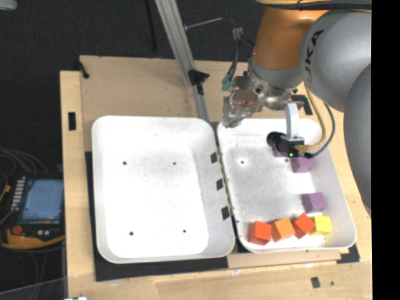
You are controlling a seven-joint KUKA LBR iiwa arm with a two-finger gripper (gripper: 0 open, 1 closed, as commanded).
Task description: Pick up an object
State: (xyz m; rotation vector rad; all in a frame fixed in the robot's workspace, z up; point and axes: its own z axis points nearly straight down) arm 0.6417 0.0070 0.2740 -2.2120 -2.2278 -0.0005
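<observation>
— What surrounds the wooden bench?

— A dark floor lies behind it and to its left. A metal pole rises at a slant from the bench's back part.

— Anything beside it?

— A small device with a blue screen sits just off the bench's left edge, with cables running behind the device.

Even overhead light; white bins glare slightly; soft, grainy focus
</observation>
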